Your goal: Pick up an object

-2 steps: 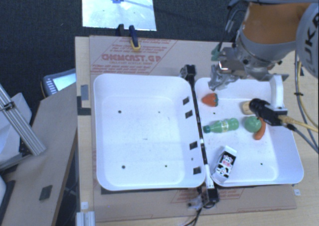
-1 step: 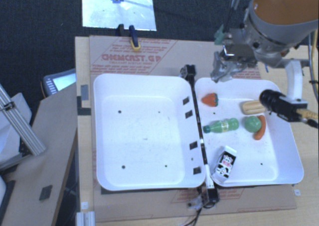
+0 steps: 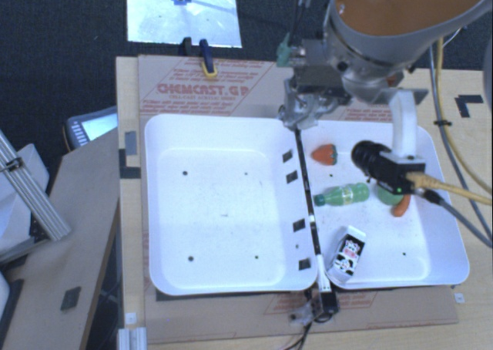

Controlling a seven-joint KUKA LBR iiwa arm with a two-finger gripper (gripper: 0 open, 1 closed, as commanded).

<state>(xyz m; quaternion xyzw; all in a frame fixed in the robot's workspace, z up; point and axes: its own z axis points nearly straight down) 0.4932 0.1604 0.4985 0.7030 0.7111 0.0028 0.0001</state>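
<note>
Bottle [image 3: 343, 195]: green, small, lying sideways.

Wooden bench [image 3: 128, 210] under a printed cardboard sheet [image 3: 202, 88] with two white bins [image 3: 223, 126] side by side

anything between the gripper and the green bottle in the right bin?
Nothing visible blocks it. The gripper sits over the far end of the divider between the bins; the green bottle lies nearer the camera in the right bin. The strawberry lies close beside that line, not across it.
</note>
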